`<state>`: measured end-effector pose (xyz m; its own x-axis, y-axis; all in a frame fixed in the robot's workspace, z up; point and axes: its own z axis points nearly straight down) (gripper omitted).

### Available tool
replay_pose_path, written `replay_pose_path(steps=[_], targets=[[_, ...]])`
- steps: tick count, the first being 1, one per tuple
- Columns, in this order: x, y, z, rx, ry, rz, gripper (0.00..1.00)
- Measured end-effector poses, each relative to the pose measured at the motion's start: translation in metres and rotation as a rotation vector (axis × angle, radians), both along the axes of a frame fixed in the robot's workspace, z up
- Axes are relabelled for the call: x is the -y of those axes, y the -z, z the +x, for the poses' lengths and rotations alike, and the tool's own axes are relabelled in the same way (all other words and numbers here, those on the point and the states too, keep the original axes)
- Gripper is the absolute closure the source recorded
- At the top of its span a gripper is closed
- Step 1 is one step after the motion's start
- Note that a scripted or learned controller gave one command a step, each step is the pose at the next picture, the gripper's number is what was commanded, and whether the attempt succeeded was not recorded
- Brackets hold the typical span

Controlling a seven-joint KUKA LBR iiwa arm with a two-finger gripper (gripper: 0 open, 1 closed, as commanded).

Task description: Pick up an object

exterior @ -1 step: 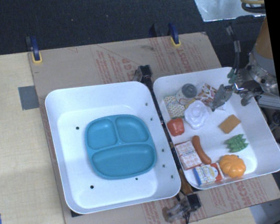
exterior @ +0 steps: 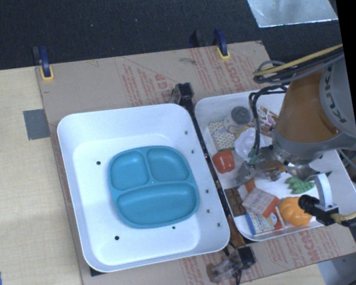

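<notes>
My arm (exterior: 305, 114) reaches in from the right and hangs over the right bin (exterior: 222, 102), its orange band above the far half of it. My end effector (exterior: 259, 162) points down near the middle of this bin, low among the clutter. I cannot tell whether it is open or closed, because my wrist hides it from above, and I see nothing gripped in it.

Everything I could pick lies in the right bin. A red thing (exterior: 223, 161) sits by the left wall, just left of my end effector. A grey disc (exterior: 240, 116) lies at the far end, with a patterned card (exterior: 220, 132) beside it to the left. A green thing (exterior: 298, 184) rests to the right of my end effector, close to my wrist. An orange thing (exterior: 292, 212) lies at the near end, and a red-brown packet (exterior: 261, 203) lies just to its left on some printed cards.

The left bin (exterior: 78, 189) holds a blue plate (exterior: 152, 184) with three compartments, lying flat near its middle. The two bins stand side by side, touching, on a cardboard sheet (exterior: 120, 80) laid on the table (exterior: 12, 200). A blue clamp (exterior: 43, 61) pins the sheet's far left corner.
</notes>
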<state>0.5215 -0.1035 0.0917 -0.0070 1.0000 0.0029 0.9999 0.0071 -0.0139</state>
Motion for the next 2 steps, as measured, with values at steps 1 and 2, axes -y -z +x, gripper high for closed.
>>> replay_pose_path(steps=[1, 2], targets=[[0.004, -0.018, 0.002, 0.007, 0.0, -0.004, 1.0], [-0.058, -0.105, 0.059, 0.021, -0.003, -0.002, 1.0]])
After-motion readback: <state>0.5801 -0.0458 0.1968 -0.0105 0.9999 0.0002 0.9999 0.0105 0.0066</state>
